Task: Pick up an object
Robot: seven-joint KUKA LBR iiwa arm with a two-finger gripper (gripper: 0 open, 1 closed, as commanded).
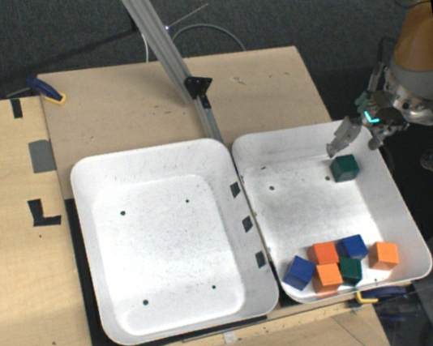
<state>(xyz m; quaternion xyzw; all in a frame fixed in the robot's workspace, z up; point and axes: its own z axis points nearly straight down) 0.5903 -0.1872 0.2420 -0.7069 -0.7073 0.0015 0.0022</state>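
**Gripper above a green block in the right bin**

Gripper (pixel 350 137) of the grey arm hangs over the far part of the shallow white right-hand bin (pixel 290 221), near the bench's right edge. Whether it is open or closed cannot be told from this slanted view. A small dark green cube (pixel 345 168) lies on the bin floor just beside and below the gripper tip; nothing shows it gripped. Along the near rim of the same bin sits a cluster of small blocks: a blue cube (pixel 299 272), two orange cubes (pixel 327 264), a second blue cube (pixel 352 246), a dark green cube (pixel 350 270) and another orange cube (pixel 384 255). The shallow white left-hand bin (pixel 94 229) sits touching it.
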